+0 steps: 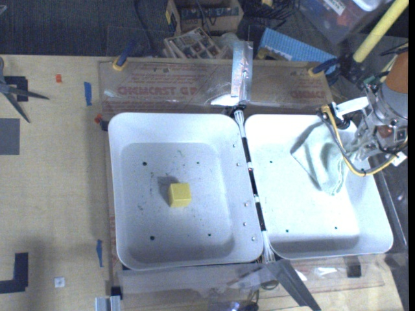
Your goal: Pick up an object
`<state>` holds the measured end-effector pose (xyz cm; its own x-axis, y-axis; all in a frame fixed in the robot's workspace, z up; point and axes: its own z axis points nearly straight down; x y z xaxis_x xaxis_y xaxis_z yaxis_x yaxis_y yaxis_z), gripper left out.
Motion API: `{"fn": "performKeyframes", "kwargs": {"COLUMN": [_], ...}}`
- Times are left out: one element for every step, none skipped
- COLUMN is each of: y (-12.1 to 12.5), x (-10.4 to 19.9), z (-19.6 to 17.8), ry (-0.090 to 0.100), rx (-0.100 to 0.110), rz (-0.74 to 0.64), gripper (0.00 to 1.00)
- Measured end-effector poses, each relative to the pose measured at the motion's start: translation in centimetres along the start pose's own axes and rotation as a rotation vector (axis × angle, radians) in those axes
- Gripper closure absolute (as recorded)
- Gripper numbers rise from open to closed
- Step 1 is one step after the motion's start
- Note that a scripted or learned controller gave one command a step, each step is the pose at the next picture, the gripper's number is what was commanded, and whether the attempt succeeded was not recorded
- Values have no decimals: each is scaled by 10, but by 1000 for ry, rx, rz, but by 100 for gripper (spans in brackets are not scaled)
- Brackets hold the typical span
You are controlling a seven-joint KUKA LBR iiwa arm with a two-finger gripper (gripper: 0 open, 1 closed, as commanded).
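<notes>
A small yellow block lies near the middle of the left bin. A pale green-white cloth lies crumpled in the upper right part of the right bin. My gripper hangs over the right bin's right side, right at the cloth's right edge, with a yellow cable looping below it. The wrist and cables cover the spot where the gripper meets the cloth. I cannot make out whether the cloth is touched or held.
A cardboard sheet under clear plastic lies behind both bins. The divider between the bins runs down the middle. Boxes, cables and a yellow pole crowd the back right. Bare bench spreads to the left.
</notes>
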<state>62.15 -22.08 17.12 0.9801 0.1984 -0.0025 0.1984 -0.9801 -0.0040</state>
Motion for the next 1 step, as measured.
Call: {"fn": "performKeyframes", "kwargs": {"y": [0], "x": [0], "z": [-10], "ry": [1], "rx": [0], "rz": [1], "gripper": [100]}}
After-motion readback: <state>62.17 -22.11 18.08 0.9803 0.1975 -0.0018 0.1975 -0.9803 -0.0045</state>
